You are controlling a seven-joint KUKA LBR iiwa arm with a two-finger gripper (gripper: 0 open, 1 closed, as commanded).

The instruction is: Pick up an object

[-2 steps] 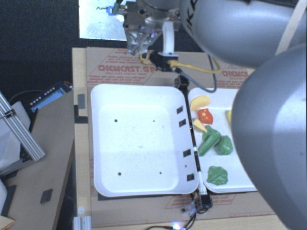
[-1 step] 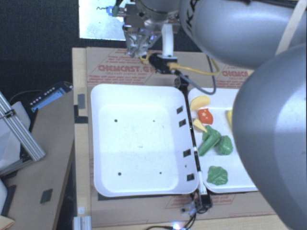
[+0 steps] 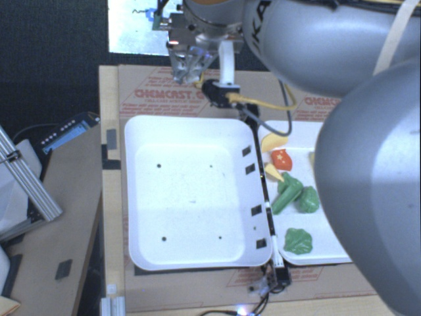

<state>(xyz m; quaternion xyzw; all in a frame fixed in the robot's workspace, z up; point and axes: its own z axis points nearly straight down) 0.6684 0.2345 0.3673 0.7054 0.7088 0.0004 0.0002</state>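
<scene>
Nothing appears to be picked yet. The grey two-finger gripper (image 3: 187, 68) hangs above the brown cardboard bench top (image 3: 151, 94), beyond the far rim of the left bin, at about twelve o'clock in the camera view. Its tips blur together against the cardboard, so I cannot tell whether the claw is apart or together, and no object shows between them. The whole pick seems left to do: travel over to the right bin, descend, close on something, lift.

The candidate objects all lie in the shallow white right-hand bin (image 3: 309, 259), at about three to four o'clock, well apart from the gripper. The shallow white left-hand bin (image 3: 191, 196) sits at centre, with four small dark dots on its floor.

Counted in the right bin: one small red piece with a pale speck (image 3: 281, 158); two yellow pieces, one curved yellow wedge (image 3: 274, 141) at its twelve o'clock and one smaller yellow bit (image 3: 272, 172) at its seven o'clock; three green toy vegetables, namely a long green pod (image 3: 286, 193), a rounded green lump (image 3: 308, 200) just beside it, and a leafy green piece (image 3: 298, 241) nearer the front rim. The arm's grey bulk covers the rest of that bin, so more may lie hidden.
</scene>
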